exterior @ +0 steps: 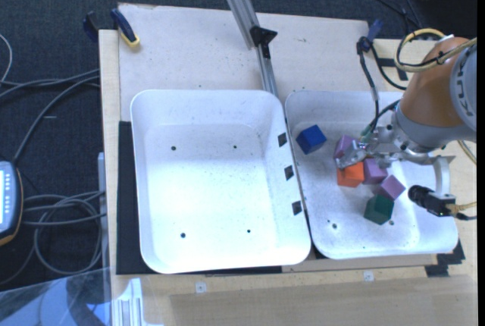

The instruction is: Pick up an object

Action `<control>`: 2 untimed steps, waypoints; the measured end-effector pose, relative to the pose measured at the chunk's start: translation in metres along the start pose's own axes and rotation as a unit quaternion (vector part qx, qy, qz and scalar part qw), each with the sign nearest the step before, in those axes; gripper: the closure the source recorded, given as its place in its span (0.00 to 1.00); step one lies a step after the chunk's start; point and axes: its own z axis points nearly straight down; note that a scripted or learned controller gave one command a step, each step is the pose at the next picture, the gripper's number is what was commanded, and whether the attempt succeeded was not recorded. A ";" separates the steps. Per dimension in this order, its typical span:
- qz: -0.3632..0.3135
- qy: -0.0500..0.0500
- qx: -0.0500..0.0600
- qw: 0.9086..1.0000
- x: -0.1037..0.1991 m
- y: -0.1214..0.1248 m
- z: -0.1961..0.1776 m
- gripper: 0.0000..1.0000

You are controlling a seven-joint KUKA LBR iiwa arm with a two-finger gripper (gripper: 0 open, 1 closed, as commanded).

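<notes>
Here, seen from above, the gripper (pixel 356 158) sits low in the right bin (pixel 333 233) among a cluster of purple blocks (pixel 375 170) and an orange block (pixel 350 177), its metal hiding their contact, so whether it grips anything cannot be told; a blue block (pixel 311 139) and green block (pixel 378 209) lie apart.

White bins (pixel 204 180), speckled dark; a blue block (pixel 311 139), an orange block (pixel 349 177), purple blocks (pixel 392 186), one dark green block (pixel 378 209); pale tan desk (pixel 197 51).
</notes>
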 end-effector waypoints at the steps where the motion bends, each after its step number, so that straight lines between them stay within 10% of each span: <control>1: -0.001 0.000 -0.003 1.000 0.000 0.002 -0.012 1.00; 2: -0.002 0.004 0.005 1.000 -0.004 0.014 -0.064 1.00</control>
